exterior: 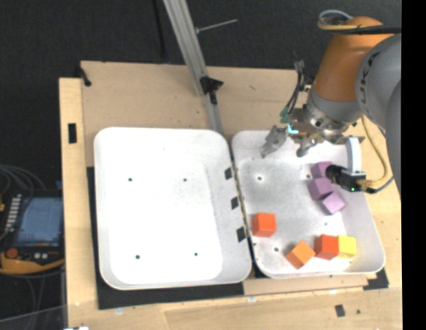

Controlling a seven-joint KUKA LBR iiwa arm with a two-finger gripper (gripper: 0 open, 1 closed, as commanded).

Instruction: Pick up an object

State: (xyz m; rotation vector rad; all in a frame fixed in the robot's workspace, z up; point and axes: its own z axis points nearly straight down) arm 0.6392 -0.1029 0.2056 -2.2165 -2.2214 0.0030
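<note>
- Three purple blocks (323, 185) lie clustered near the right edge of the right bin (282, 184).
- An orange cube (264, 224) sits near that bin's left edge.
- An orange block (301, 254), a red-orange cube (326, 246) and a yellow cube (347, 245) form a row along its front edge, toward the front right corner.

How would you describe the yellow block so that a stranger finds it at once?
Look in the right bin, at its corner nearest the camera and farthest right. A row of blocks lies there, and the yellow block ends it, beside a red block. It is the single yellow piece.
</note>
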